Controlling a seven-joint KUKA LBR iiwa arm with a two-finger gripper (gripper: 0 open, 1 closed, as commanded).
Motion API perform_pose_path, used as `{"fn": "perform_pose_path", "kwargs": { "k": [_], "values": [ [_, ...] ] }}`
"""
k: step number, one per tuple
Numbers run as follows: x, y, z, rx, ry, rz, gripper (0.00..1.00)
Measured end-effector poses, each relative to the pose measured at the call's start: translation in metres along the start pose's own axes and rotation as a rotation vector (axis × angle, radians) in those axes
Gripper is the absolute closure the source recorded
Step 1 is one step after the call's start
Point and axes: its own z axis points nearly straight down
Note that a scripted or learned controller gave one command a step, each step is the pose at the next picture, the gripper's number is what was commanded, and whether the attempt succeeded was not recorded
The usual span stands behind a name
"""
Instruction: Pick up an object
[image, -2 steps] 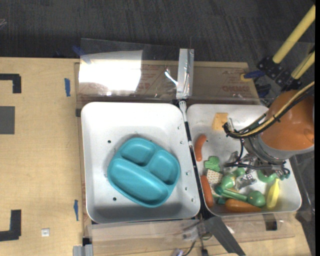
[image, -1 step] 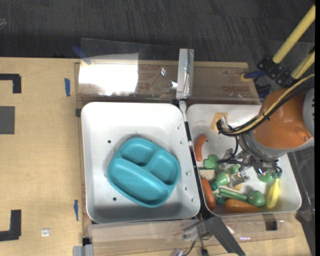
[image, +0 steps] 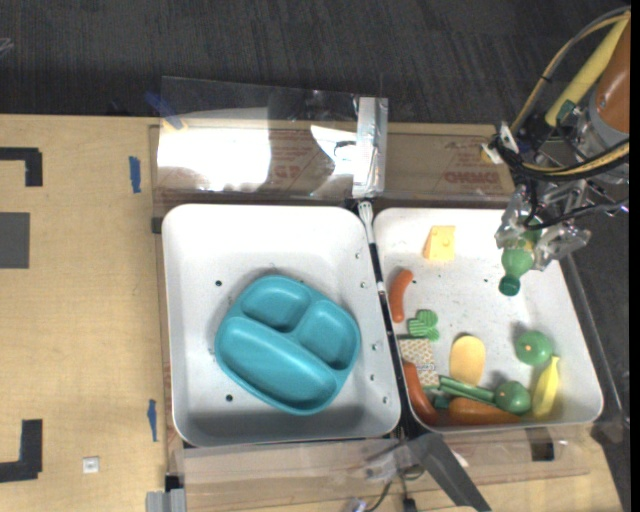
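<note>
Bench w/ 2 white bins; right bin (image: 590, 395) holds toy food. Gripper (image: 527, 243) at its upper right, fingers clamped on a green toy (image: 515, 268), hanging above bin floor. Prob. light, stiff, slick plastic; grip looks near top, may swing.

A green toy (image: 516, 268) hangs, seemingly pinched, from the gripper (image: 528, 238).

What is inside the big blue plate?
The blue plate has three sections, and nothing can be seen lying in any of them. It sits in the left bin. The bin floor under the plate is covered, so that part stays hidden.
</note>
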Motion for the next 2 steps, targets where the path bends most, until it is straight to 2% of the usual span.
{"fn": "perform_pose_path", "kwargs": {
  "k": [1, 2],
  "values": [
    [0.009, 0.024, 0.066, -0.012, 0.006, -0.159, 1.00],
    [0.086, 0.051, 0.006, -0.002, 0.005, -0.068, 1.00]
  ]
}}
